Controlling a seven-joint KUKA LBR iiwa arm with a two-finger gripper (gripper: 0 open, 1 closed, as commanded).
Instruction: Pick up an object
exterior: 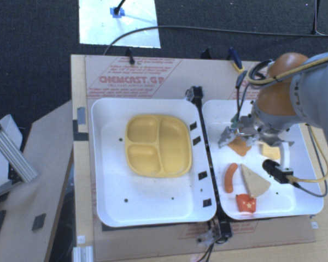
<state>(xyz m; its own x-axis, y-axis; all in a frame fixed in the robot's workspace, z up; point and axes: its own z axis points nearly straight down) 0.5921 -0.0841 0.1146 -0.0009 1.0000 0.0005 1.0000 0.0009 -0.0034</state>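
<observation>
Over in the left bin [106,201] sits a yellow divided plate [156,145], three compartments, flat and roughly central. Nothing lies on it, and the arm is nowhere near it, so I doubt it is the target.

A black hinge strip [203,146] runs between the two bins, from about twelve o'clock down to six.

The right bin [303,201] holds the loose items, all toy food by the look of them. At the bin's six o'clock a small red piece [246,203], perhaps a strawberry, rests near the front wall. Just up and left of it lies an orange sausage [230,177], standing on end toward twelve. Beside that, touching or nearly so, is a pale wedge [255,181], cheese or bread. Nearer the centre there is an orange slice [240,146], and toward three o'clock a pale yellow piece [271,151], half hidden under the arm.

The gripper [236,135] hangs low over the orange slice, at its eleven o'clock edge, which makes that slice the likely pick. From here the wrist body blocks the view; I cannot tell whether the fingers are apart or together, nor whether they touch the slice. The slice seems to lie flat on the bin floor, so I'd judge it not lifted yet.
</observation>
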